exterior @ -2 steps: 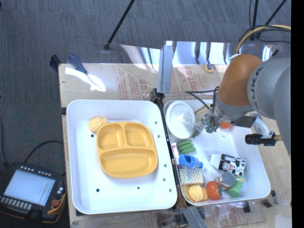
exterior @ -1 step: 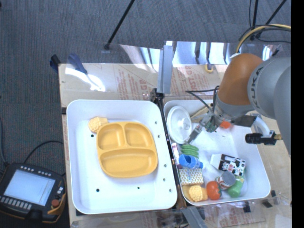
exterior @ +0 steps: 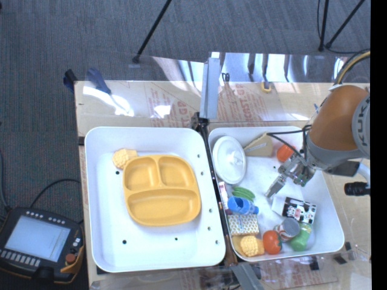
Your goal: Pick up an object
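Left bin [exterior: 97,162]: holds a yellow divided plate [exterior: 162,190] near its middle, with a small yellow corn piece [exterior: 124,157] touching the plate's upper left corner; bare white floor runs along the left wall and the near wall.
Divider: the two bins meet edge to edge on the surface [exterior: 91,101].
Right bin [exterior: 332,222]: crowded along its left and near sides.
White lid [exterior: 230,159]: round, against the left wall, upper part.
Green piece [exterior: 244,193] and blue cup [exterior: 240,206]: just below the lid, touching each other.
Patterned pouch [exterior: 243,224] and second corn piece [exterior: 250,244]: near corner, tight to the wall.
Tomato [exterior: 272,241], grey can [exterior: 290,228], green item [exterior: 301,238]: bunched at the near rim; shapes hard to make out.
Black-and-white box [exterior: 296,209]: just below the tool.
Tool [exterior: 279,183]: fingers spread a little, nothing between them, above bare floor in the bin's middle.
Orange ball [exterior: 285,153]: partly hidden behind the wrist.
Arm [exterior: 338,125]: cut off at the right.
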`<state>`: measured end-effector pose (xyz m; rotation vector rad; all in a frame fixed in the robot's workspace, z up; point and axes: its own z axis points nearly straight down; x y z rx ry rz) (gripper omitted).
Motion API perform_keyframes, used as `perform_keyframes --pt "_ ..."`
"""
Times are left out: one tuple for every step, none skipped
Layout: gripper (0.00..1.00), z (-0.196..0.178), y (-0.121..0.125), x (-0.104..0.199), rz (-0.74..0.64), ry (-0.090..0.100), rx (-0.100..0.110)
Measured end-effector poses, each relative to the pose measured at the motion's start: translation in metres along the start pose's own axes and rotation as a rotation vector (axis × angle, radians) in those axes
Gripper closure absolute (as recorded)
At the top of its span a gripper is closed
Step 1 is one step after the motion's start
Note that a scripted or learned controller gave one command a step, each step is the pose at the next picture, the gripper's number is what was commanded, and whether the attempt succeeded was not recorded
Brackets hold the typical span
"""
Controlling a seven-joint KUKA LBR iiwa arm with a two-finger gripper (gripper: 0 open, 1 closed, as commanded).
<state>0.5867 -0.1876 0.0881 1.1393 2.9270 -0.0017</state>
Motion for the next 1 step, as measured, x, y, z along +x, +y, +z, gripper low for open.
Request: perform_keyframes --pt "0.0 0.0001 0.0618 0.0018 0.029 0.001 -0.003"
